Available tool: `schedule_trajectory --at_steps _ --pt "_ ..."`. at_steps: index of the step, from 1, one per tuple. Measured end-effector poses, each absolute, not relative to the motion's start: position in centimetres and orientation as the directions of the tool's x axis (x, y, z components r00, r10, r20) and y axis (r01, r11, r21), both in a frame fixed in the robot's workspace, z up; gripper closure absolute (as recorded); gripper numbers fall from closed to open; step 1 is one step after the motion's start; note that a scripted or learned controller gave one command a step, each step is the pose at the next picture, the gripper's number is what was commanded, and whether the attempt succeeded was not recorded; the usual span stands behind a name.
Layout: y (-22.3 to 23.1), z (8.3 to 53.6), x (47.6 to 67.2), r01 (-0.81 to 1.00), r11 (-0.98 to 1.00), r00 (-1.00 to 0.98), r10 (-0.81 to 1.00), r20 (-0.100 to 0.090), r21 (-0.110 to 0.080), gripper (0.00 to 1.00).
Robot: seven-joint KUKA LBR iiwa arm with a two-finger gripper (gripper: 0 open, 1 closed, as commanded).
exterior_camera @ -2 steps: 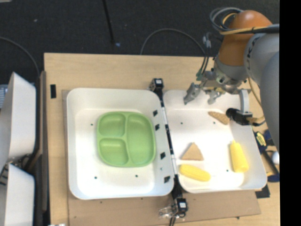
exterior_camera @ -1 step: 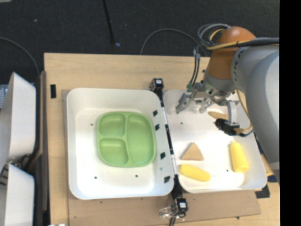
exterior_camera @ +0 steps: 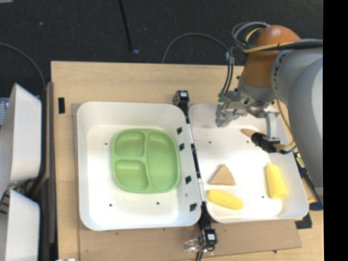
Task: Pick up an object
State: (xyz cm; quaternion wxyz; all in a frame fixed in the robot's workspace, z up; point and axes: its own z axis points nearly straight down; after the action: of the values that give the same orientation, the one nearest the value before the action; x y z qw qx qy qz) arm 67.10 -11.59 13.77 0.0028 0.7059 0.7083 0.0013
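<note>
1. The green moulded plastic plate with three compartments [exterior_camera: 145, 160] lies flat in the middle of the left shallow white bin [exterior_camera: 89, 200]. It looks light and stiff, but broad and low, so a two-finger grasp would likely have to take its raised rim.
2. In the right shallow white bin [exterior_camera: 217, 140], the tan wedge-shaped piece [exterior_camera: 223, 175] lies near the centre, at about 7 o'clock from the gripper. It looks light and firm; its slanted sides may slip, so the flat faces seem the safer hold.
3. Just below it, at 6 o'clock, lies a yellow corn-cob-shaped toy [exterior_camera: 225, 199], almost level. It appears light, rigid and smooth, best pinched across its narrow middle.
4. A second yellow cob-shaped toy [exterior_camera: 276, 181] lies nearly upright in the picture at the bin's 4 o'clock side, with the same handling.
5. The grey gripper [exterior_camera: 224, 119] hangs over the bin's 11 o'clock corner, well apart from all three pieces, wrist pointing downward below the orange band [exterior_camera: 269, 56]. Nothing is seen between the fingers; how far open they stand cannot be told.
</note>
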Motion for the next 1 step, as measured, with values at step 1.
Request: schedule_trajectory --at_steps 1 --pt "-11.59 19.99 68.06 1.000 0.003 -0.003 1.000 -0.001 0.009 1.00"
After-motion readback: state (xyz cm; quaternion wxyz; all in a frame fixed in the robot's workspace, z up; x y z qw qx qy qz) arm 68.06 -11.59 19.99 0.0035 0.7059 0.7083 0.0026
